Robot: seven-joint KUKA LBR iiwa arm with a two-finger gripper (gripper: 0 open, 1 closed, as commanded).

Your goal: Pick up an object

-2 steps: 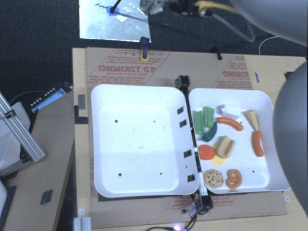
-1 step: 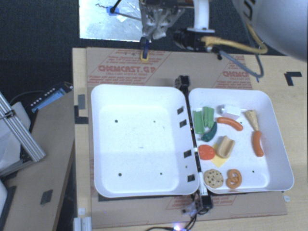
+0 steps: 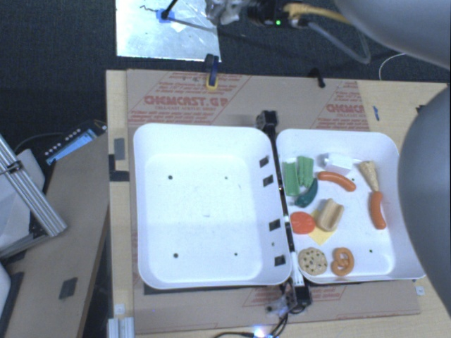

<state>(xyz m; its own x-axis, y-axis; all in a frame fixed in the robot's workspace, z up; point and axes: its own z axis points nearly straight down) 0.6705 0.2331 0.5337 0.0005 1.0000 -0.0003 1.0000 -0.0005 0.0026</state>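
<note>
A dark carpeted floor surrounds the worktop (image 3: 176, 90), which carries two shallow white bins side by side. The left bin (image 3: 204, 206) fills the middle of the frame; the right bin (image 3: 384, 150) holds a cluster of toy foods: a green piece (image 3: 304, 171), two sausages (image 3: 337, 181) (image 3: 378, 210), a cone (image 3: 369, 174), a red slice (image 3: 303, 222), a bread piece (image 3: 329, 214), a cookie (image 3: 312, 260) and a pretzel (image 3: 342, 260). The end effector (image 3: 227, 2) hangs at the top centre of the frame, well apart from the bins; whether it is spread or closed cannot be told.
</note>
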